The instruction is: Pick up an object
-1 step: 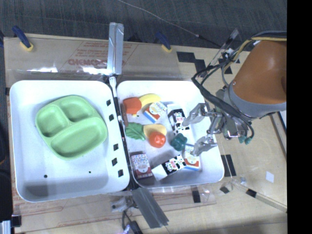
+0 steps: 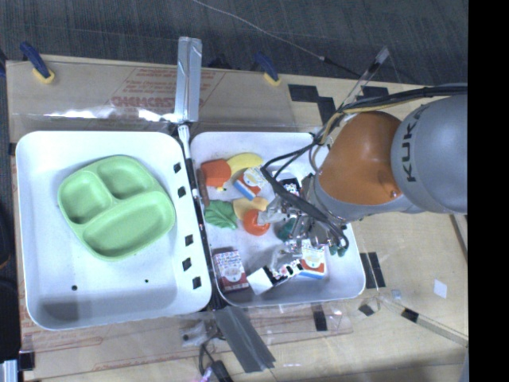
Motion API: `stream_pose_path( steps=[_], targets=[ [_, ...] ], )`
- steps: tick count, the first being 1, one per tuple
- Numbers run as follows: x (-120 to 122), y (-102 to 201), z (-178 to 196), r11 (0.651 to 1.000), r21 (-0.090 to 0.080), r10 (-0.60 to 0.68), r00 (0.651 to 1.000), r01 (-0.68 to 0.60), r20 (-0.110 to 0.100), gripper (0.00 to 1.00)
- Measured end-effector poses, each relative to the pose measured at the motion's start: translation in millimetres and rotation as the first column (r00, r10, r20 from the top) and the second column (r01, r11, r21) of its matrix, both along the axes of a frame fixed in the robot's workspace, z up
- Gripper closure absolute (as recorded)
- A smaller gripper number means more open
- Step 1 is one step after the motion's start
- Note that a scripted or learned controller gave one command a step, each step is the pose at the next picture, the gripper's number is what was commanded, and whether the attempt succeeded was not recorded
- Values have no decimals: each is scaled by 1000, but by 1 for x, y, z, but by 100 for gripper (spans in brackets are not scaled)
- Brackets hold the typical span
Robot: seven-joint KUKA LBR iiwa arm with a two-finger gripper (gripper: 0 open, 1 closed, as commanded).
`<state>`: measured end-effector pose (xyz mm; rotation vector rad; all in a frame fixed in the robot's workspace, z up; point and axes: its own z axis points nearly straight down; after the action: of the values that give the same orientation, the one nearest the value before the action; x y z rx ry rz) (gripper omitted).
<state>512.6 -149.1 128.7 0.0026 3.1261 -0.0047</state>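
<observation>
The arm (image 2: 398, 161) is reached over the right bin (image 2: 334, 289). A green plate (image 2: 116, 205) is held in the left bin (image 2: 48, 237). The gripper (image 2: 298, 233) is lowered among toy foods; its opening cannot be told. A banana (image 2: 245, 162) is seen near a tomato (image 2: 256, 224).

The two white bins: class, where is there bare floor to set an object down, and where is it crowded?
Bare floor: the left bin along its lower edge below the green divided plate. The right bin is crowded with toys under the pincer; a small bare patch lies beside the brown packet.
</observation>
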Motion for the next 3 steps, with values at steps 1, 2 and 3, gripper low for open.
stream_pose_path(
  steps=[1,2,3],
  targets=[
    [17,43,-30,1000,1,-12,1000,12,-5,0],
    [96,43,-36,999,3,-48,999,48,-14,0],
    [81,58,-37,998,3,-67,998,67,-17,0]
  ],
)
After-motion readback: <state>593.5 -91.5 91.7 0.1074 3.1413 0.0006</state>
